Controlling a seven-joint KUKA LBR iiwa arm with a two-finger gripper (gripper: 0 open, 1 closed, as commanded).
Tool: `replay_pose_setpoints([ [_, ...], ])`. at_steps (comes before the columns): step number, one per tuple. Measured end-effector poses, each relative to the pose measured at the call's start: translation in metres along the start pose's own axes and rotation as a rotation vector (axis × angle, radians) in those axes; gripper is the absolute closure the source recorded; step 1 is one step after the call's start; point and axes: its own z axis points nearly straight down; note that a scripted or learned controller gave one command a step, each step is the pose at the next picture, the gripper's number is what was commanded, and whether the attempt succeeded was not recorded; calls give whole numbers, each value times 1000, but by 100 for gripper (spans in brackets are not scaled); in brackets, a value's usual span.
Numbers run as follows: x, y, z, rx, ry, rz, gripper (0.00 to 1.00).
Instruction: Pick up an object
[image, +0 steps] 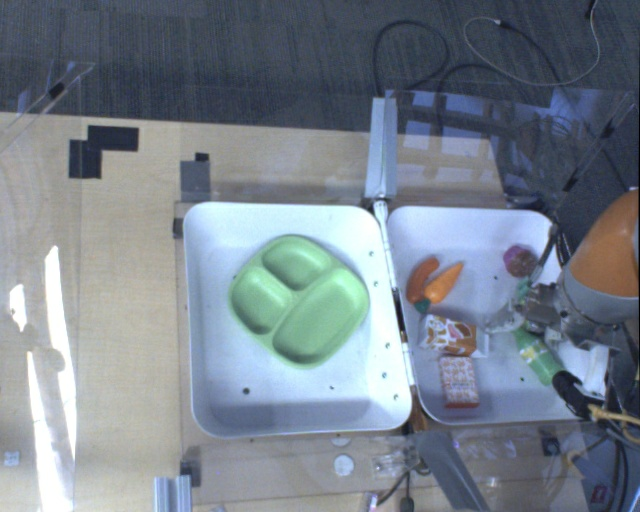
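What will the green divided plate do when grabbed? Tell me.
The green divided plate looks like moulded plastic, so probably stiff and light. Its smooth, rounded rim may slip from a pinch. It lies flat in the left bin, so unlikely to roll.

Honestly, no text you can actually read here. The two small packets in the right bin (470, 225) have printing on them: the orange-and-white packet (448, 335) and the red patterned packet (459, 381) just nearer than it. It's all too small and blurry to make out any words, brand or numbers. The black shapes (98, 148) on the bench (120, 300) at far left are plain blocks, not letters.
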Motion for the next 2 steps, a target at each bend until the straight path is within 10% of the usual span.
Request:
replay_pose_setpoints([
  [1, 2, 3, -12, -7, 2, -3, 100],
  [2, 46, 28, -103, 1, -2, -27, 100],
])
